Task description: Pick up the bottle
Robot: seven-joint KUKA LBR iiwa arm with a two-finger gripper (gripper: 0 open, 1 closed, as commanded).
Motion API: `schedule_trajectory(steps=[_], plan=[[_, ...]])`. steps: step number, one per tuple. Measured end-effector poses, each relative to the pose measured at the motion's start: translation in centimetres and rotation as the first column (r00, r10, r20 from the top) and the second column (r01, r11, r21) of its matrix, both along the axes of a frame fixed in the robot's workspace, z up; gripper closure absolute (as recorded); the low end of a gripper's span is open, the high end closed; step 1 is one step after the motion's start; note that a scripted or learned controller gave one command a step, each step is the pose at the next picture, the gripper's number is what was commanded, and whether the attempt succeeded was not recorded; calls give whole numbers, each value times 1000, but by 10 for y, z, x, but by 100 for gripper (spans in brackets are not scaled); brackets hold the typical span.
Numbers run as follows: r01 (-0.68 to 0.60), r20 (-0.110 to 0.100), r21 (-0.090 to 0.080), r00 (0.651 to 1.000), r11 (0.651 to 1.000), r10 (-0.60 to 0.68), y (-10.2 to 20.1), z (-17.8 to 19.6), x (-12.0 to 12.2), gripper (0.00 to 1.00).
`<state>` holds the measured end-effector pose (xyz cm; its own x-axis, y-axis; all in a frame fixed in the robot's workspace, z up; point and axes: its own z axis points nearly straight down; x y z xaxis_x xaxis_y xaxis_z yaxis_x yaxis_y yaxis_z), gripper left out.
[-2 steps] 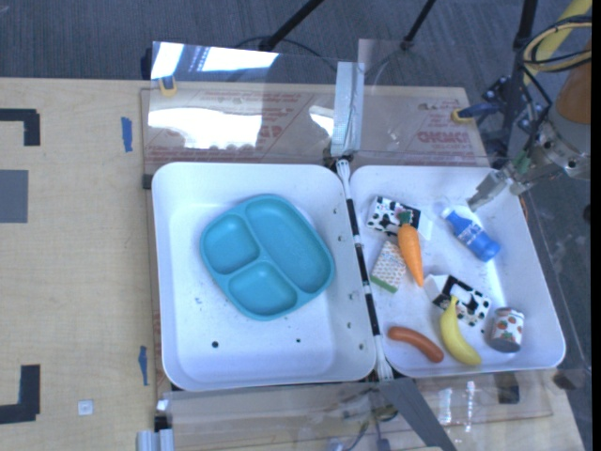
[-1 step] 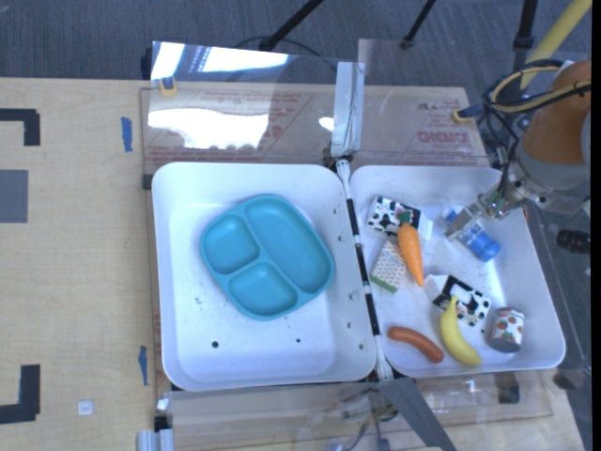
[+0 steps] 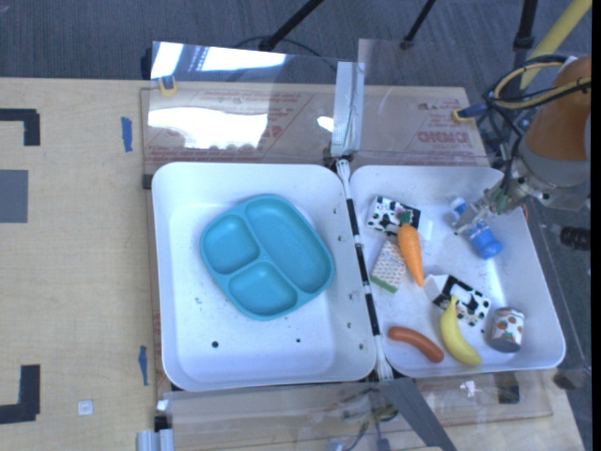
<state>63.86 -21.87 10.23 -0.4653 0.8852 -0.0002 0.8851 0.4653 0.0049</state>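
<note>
While the arm [image 3: 554,130] is reaching in over the right bin [image 3: 545,280], the gripper [image 3: 498,200] is hanging near that bin's far right corner, just above the bottle [image 3: 477,228]. Bottle: clear body, blue cap, lying on its side on the right bin's floor, cap pointing toward the bin's near edge. Finger state: cannot tell, too blurred. Also lying in the right bin: carrot [image 3: 410,252], banana [image 3: 456,334], sausage [image 3: 415,342]. A blue divided plate [image 3: 267,255] is sitting in the left bin [image 3: 178,346], beside the right bin.
</note>
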Motion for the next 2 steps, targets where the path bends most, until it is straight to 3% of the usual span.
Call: schedule_trajectory(steps=[1,2], plan=[[229,-4,-4,973,973,-229,20,141,-30,100],[357,-4,-3,934,934,-357,100,139,30,100]])
